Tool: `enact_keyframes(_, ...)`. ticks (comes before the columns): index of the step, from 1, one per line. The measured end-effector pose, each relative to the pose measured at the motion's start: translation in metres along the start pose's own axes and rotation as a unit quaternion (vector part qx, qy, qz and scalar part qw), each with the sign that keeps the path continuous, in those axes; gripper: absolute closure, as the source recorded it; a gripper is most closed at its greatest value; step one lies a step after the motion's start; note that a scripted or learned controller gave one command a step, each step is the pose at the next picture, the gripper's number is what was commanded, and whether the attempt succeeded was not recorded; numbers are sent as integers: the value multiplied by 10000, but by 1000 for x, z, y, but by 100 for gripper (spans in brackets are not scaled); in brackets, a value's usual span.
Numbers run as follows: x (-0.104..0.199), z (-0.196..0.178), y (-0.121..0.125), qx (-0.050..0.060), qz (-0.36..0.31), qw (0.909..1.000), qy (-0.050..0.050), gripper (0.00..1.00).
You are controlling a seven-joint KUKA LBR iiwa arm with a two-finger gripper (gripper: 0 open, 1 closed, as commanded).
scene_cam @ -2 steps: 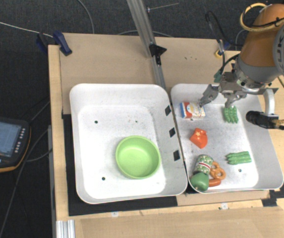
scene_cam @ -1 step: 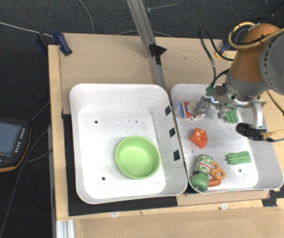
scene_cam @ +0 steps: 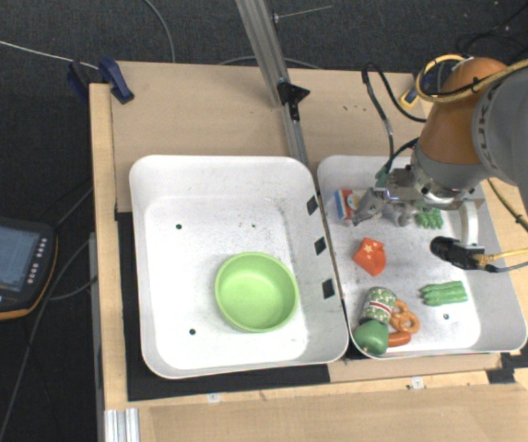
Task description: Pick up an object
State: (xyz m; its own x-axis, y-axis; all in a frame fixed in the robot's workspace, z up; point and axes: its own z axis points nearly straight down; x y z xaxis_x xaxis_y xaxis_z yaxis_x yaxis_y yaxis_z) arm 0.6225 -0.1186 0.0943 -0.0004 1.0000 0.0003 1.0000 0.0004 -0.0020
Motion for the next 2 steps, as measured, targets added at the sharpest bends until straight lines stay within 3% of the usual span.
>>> enact_keyframes(1,0,-12,1,-21,0,10000,-1,100)
enact_keyframes(2,-8,-61,-3,-34,2,10000,-5,100)
